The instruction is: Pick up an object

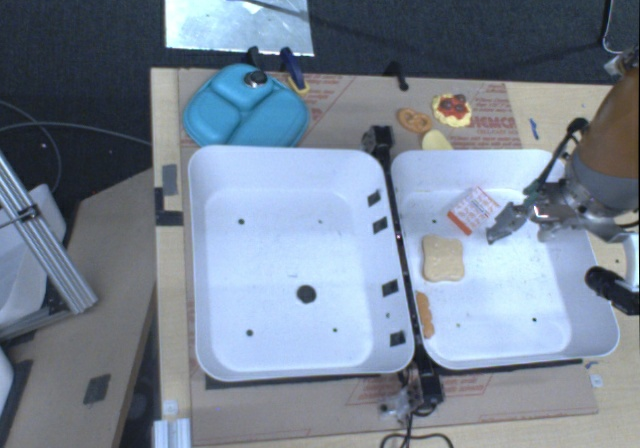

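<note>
While the gripper (503,227) hangs with fingers apart over the right white bin (585,321), the flat tan toast-shaped toy (443,259) lying near its left wall looks light, stiff, best pinched across its edges.

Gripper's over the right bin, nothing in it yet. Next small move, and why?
Probably shift a little left and down onto the red-and-white packet. The gripper sits just beside the packet's right edge, above the bin floor, with nothing between its fingers. The packet is the nearest item; the tan bread slice lies farther down-left in the right bin.
</note>
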### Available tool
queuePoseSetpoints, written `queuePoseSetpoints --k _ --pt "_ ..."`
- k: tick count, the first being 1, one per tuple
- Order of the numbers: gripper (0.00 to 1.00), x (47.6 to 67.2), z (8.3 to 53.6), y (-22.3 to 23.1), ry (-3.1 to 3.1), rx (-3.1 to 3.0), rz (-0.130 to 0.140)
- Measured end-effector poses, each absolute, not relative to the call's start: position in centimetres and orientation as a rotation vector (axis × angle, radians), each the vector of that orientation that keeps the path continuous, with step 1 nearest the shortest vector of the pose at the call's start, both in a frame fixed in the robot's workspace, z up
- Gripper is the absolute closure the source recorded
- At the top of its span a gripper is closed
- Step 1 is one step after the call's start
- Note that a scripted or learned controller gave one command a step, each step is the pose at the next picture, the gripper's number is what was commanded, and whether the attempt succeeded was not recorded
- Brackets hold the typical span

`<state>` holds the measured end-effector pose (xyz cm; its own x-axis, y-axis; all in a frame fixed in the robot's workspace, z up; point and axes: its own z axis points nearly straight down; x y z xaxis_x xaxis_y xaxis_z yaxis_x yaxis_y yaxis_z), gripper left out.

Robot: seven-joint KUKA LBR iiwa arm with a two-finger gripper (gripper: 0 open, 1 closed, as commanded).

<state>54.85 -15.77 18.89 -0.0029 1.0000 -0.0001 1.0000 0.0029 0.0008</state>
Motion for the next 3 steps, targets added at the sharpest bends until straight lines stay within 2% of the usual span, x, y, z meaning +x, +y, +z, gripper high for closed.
queuePoseSetpoints --k 1,2,3 --pt "0.00 51.5 12.5 -11.0 2.234 2.218 -0.002" --pt "0.00 60.6 8.7 -15.5 2.223 2.208 0.011" --pt "0.00 65.4 9.5 -8.0 2.231 2.205 0.012"
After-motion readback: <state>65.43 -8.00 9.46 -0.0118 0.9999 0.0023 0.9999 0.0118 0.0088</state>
